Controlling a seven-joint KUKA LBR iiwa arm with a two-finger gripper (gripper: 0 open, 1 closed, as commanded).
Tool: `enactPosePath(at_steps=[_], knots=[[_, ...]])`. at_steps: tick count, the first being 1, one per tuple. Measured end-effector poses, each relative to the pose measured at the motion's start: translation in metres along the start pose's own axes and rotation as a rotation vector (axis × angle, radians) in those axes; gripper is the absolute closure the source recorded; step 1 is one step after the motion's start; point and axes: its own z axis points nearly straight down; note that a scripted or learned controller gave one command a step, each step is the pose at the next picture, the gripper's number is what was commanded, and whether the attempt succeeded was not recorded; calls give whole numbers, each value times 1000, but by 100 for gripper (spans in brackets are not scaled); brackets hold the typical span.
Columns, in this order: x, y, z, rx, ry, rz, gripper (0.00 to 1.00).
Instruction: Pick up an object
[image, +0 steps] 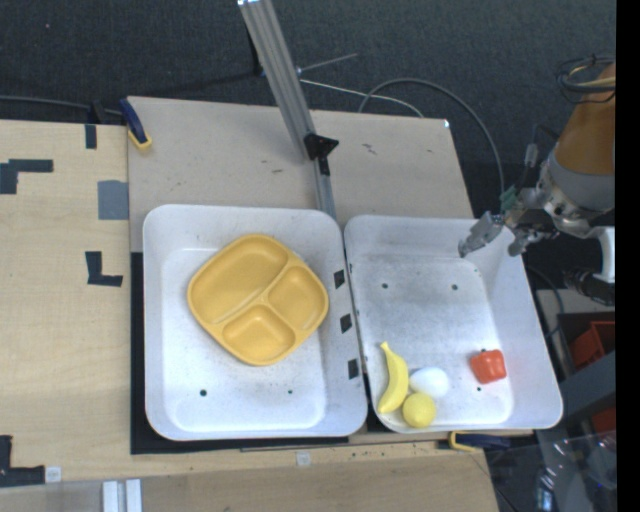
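Observation:
In the right bin (430, 290) a yellow banana (394, 376), a white egg-shaped object (431, 381) and a yellow lemon-like ball (419, 409) lie together at the front edge. A small red-orange block (488, 366) sits to their right. My gripper (494, 235) hangs over the bin's far right corner, well away from all of them. Its two fingers stand spread apart with nothing between them.
The left bin (175, 400) holds a yellow divided plate (258, 297). A metal pole (290, 90) slants across the bench at the back, ending near the gap between the bins. The arm's orange band (590, 130) is at the right edge.

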Motion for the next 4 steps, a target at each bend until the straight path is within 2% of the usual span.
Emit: enactPosePath(at_steps=[1,3,4], knots=[[0,0,0,0,0,0,0],[5,-5,119,6,1,0,0],[5,-3,106,1,0,-1,100]])
